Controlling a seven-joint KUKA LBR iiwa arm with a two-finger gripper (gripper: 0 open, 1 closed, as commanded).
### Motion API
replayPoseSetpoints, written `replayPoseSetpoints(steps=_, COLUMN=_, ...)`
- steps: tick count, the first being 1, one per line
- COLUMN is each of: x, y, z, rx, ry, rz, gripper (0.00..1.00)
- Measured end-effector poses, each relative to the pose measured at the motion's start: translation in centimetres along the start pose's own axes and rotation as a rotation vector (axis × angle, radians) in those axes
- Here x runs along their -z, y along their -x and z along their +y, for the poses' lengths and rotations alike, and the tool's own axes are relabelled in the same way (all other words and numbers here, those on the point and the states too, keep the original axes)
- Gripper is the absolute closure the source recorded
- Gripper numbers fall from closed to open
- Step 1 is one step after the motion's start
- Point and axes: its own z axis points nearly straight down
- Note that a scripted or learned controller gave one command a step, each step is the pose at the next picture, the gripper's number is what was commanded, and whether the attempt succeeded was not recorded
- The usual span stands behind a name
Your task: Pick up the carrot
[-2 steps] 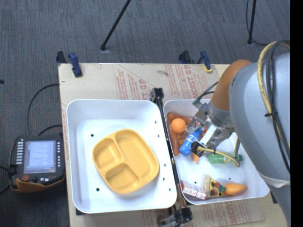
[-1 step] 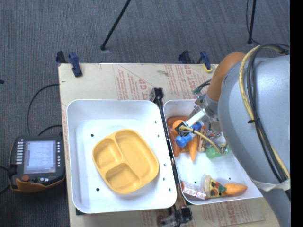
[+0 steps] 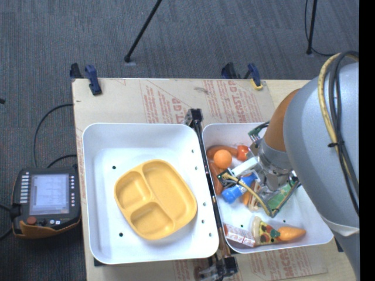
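Note:
The right bin [image 3: 316,230] holds a heap of toy food. An orange tapered piece that looks like the carrot [image 3: 216,179] lies along the bin's left wall, partly under other toys. My gripper [image 3: 258,187] is down among the pile in the middle of the bin, to the right of that piece, and the wrist and toys hide its tips. A short orange stub [image 3: 251,199] shows just below the gripper; I cannot tell whether it is touching it.
An orange ball [image 3: 221,157] and a red piece [image 3: 241,152] lie at the back of the right bin, a blue item [image 3: 231,195] beside the gripper, a pizza slice [image 3: 276,233] and a small carton [image 3: 237,235] at the front. The left bin [image 3: 99,145] holds a yellow divided plate [image 3: 154,199].

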Motion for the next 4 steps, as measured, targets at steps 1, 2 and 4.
replayPoseSetpoints(steps=1, x=0.0, y=-5.6, z=2.1, rx=-0.128, ry=0.0, rz=0.001, gripper=0.0)
replayPoseSetpoints(steps=2, x=1.1, y=-5.7, z=1.9, rx=-0.121, ry=-0.002, rz=-0.001, gripper=1.0)
replayPoseSetpoints(steps=4, x=-0.2, y=-0.6, z=0.0, rx=-0.116, ry=-0.003, rz=-0.002, gripper=0.0)
